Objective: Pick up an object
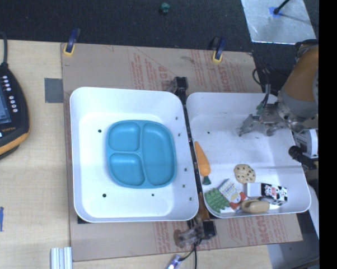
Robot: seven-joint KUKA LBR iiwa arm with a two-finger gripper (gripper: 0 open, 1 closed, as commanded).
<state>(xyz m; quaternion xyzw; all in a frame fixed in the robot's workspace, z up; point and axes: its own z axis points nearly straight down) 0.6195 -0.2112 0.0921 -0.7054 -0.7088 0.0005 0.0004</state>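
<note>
My gripper hangs over the upper right part of the right bin, its grey fingers spread and pointing left, with nothing between them. The objects lie below it in the bin's lower half: an orange carrot along the left wall, a round cookie, a green item, a small printed packet, a tan bread-like piece and a black-and-white toy.
The left bin holds a blue divided plate. A teach pendant lies at the far left of the bench. Clamps sit at the cardboard's top edge and between the bins.
</note>
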